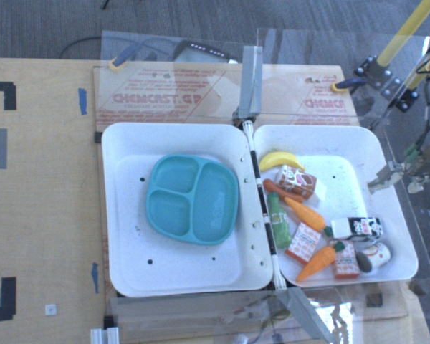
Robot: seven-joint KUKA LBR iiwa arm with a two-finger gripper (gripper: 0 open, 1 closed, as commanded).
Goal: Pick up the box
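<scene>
Bench [43, 192] front edge sits nearest, tan board, blue tape marks on it. 2 white bins side by side on it: left bin [122, 264], right bin [344, 145], rims touching at the middle. Teal plate [193, 199] with 3 compartments lies flat in the left bin, centred, nothing on it. All small items crowd the right bin's left and front parts. Green bottle [278, 221] lies along the left wall. Upper carrot [304, 213] slants just beside it; lower carrot [317, 262] lies near the front rim. Banana [280, 160] at the back, touching brown carton [297, 183]. Box [303, 243], red and white, lies flat between the 2 carrots, touching both, untouched by any tool. Black-and-white carton [358, 227] to its right. Small red packet [346, 261] and white cup [376, 255] at the front right. Jaw state: cannot tell.
</scene>
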